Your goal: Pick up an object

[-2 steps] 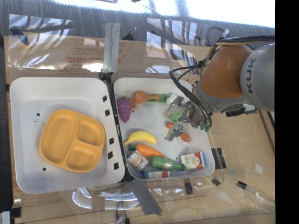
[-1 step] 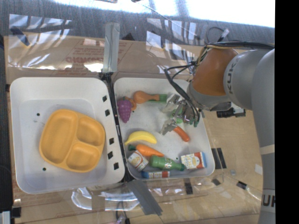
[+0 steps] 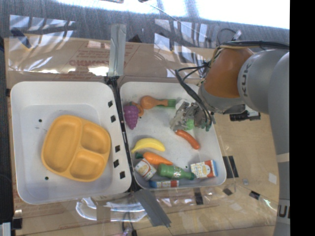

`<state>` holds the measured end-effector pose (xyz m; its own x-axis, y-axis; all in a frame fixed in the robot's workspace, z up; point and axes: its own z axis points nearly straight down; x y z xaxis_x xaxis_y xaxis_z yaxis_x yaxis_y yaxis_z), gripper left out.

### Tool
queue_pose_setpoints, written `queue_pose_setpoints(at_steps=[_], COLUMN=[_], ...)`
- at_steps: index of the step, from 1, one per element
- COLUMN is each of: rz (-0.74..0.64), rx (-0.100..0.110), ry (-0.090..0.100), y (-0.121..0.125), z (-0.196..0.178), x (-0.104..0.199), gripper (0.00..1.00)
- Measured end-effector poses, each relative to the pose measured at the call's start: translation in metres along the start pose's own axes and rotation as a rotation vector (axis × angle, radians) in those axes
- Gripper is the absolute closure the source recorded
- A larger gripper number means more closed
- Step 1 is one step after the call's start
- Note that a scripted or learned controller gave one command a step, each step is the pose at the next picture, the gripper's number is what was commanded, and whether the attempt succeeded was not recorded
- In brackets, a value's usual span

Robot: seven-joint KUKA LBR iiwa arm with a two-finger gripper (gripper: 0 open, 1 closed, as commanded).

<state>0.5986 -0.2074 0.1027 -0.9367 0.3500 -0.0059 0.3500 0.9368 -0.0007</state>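
The tabletop [image 3: 59,58] is brown, like cardboard, under shiny clear film with strips of grey tape, and bright light falls across the top of the frame. Two shallow white bins stand side by side on it. The left white bin [image 3: 24,97] holds a yellow plastic plate with three compartments [image 3: 75,148], lying a little tilted in the middle left of the frame.

The right white bin [image 3: 216,156] holds many small things. Near its upper left lie a purple bunch of toy grapes [image 3: 131,115] and an orange toy gourd with a green stem [image 3: 156,102]. In the middle lies a yellow toy banana [image 3: 149,144], and just below it an orange toy carrot [image 3: 157,158]. Along the lower edge lie a small round can [image 3: 144,169], a green bottle [image 3: 175,172], a small orange and white carton [image 3: 204,169] and a flat blue and red box [image 3: 165,184].

The grey arm with the orange band [image 3: 224,75] comes in from the right of the frame. Its gripper [image 3: 188,117] is low over the upper right part of the right bin, just above a small orange-red toy pepper [image 3: 189,138]. I cannot tell how far the fingers are open, or if they hold anything, because the metal parts and cables blur together there.
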Motion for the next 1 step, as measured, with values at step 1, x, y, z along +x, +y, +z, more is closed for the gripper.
queue_pose_setpoints(at_steps=[1], rz=[0.264], rx=[0.0], ry=[0.0], y=[0.029], z=[-0.1209], x=[-0.0005], gripper=[1.0])
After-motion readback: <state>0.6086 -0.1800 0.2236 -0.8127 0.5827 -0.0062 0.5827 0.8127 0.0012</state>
